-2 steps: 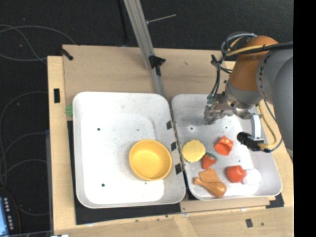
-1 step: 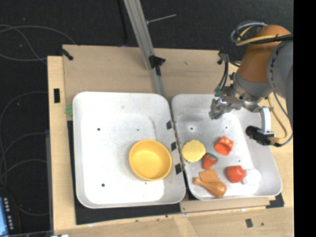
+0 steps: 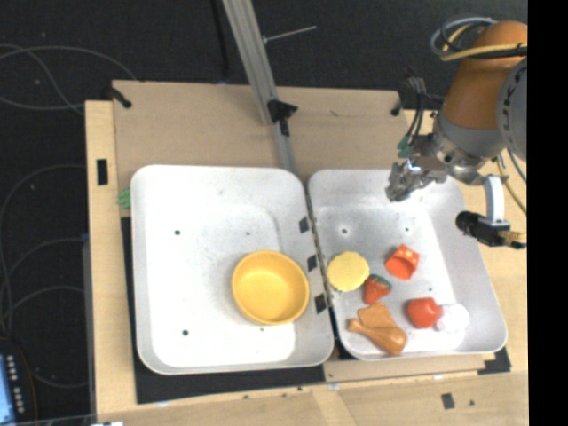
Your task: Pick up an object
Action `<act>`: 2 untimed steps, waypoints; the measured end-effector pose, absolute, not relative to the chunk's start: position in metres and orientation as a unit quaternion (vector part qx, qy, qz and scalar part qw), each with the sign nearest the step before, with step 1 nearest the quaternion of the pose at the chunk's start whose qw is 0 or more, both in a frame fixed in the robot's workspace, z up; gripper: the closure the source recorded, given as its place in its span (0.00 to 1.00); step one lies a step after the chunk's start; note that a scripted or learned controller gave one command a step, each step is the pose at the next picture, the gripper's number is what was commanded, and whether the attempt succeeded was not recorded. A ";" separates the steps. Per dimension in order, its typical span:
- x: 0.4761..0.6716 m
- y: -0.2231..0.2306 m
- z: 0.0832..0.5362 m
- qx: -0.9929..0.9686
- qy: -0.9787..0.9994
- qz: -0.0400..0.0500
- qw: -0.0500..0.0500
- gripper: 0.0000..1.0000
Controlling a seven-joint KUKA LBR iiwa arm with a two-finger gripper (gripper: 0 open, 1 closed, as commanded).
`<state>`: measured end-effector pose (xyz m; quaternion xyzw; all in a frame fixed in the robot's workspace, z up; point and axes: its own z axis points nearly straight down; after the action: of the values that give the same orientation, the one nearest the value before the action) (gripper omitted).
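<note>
A yellow bowl [image 3: 270, 287] is seen in the left bin [image 3: 186, 202]. In the right bin [image 3: 355, 198] a yellow round piece [image 3: 348, 271], orange cup [image 3: 402, 262], strawberry [image 3: 377, 288], red cup [image 3: 423, 311] and drumstick [image 3: 380, 328] are clustered. The gripper [image 3: 404, 183] is positioned over the right bin's far edge, apart from them.

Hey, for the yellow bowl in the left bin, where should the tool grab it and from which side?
Probably the rim. The yellow bowl sits upright and open, too wide to span, so one finger inside and one outside the wall looks best. Come straight down onto its left edge, the side facing the open floor of the left bin; its right edge lies close to the divider between the bins.
</note>
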<state>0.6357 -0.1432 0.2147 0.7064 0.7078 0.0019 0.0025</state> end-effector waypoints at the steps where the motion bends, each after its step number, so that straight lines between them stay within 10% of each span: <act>1: 0.623 -0.100 0.227 0.705 0.709 0.001 0.000 1.00; 2: 0.607 -0.049 0.219 0.705 0.709 0.000 0.000 1.00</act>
<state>0.6075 -0.0495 0.2195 0.7049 0.7093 0.0001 -0.0004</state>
